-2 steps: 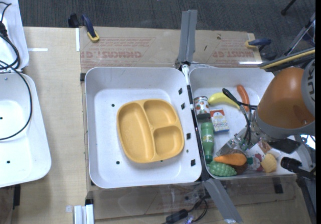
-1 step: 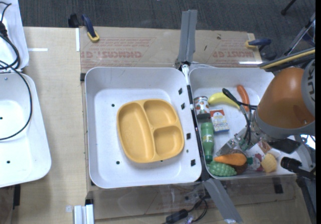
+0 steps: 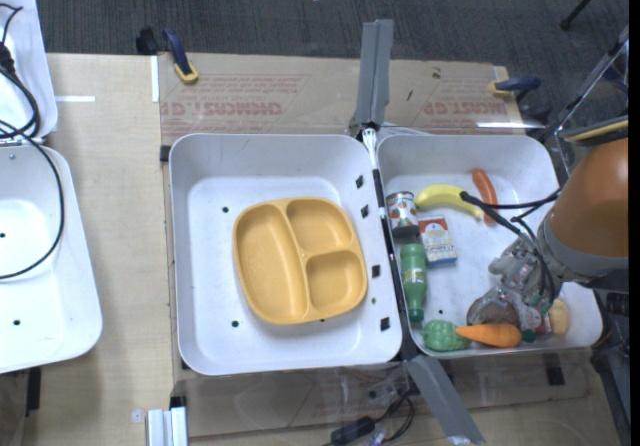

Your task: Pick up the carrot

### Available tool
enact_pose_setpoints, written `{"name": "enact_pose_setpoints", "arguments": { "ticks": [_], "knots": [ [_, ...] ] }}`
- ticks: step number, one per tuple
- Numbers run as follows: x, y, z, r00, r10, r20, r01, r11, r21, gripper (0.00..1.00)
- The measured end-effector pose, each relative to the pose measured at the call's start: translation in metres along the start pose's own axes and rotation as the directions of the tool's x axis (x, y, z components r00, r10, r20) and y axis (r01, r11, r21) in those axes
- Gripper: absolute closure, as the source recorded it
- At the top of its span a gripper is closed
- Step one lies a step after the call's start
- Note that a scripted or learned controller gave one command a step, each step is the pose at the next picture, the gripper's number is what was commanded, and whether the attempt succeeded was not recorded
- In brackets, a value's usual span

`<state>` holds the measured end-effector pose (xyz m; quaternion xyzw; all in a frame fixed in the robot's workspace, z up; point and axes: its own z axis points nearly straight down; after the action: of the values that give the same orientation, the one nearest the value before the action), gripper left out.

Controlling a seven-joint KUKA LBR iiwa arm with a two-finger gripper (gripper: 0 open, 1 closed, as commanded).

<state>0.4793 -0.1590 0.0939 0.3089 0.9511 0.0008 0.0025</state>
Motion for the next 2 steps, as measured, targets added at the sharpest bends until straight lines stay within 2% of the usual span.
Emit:
{"name": "enact_pose_setpoints", "arguments": {
  "ticks": [1,2],
  "knots": [
    [0.0195,0.0259,-0.0034,0.951,-0.309,-0.002,0.309,0.951,0.000,0.00],
    [0.0184,0.0264,-0.0126,0.953,-0.304,0.000,0.304,0.953,-0.002,1.00]
  ]
}}
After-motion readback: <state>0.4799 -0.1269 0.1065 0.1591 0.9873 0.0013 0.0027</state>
